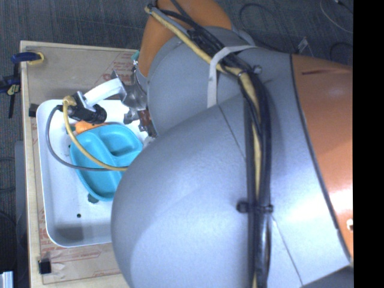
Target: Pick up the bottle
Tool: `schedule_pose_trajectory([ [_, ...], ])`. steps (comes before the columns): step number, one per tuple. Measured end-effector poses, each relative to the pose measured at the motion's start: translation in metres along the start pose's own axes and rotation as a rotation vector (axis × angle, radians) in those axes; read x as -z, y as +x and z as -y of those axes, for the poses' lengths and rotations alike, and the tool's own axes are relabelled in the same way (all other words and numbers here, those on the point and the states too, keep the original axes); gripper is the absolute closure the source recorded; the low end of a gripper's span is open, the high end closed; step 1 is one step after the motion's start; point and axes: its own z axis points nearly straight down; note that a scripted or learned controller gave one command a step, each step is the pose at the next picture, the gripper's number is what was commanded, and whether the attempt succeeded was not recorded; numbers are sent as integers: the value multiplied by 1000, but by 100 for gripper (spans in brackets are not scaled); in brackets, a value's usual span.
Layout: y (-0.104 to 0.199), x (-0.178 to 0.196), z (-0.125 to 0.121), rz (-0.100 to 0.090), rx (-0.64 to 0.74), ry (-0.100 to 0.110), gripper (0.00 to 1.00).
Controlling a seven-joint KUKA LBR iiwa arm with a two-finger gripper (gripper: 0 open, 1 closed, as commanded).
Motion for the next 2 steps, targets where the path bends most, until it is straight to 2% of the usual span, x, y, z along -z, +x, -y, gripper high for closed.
schedule_pose_trajectory([
  [1, -50, -103, 26, 7, 3, 2, 0],
  [2, 34, -72, 34, 6, 286, 3, 0],
])
